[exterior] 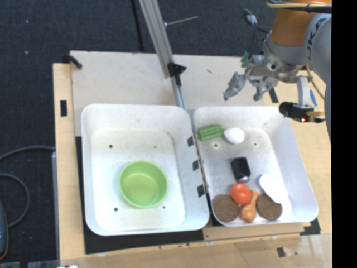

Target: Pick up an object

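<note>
Above the right bin's point(290, 144) far rim the gripper point(245, 88) hangs with fingers spread, grasping nothing; the white egg-shaped object point(234, 135) lies nearest, touching a green block point(210, 132); better to descend straight over the egg, fingers straddling it clear of the block.

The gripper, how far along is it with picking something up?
Nothing looks done yet. The gripper hangs open above the far rim of the right bin, with nothing between its fingers. The green block, white egg, black block and red ball all lie in that bin; the green bowl sits in the left bin. Choosing a target, descending, gripping and lifting all remain.
</note>
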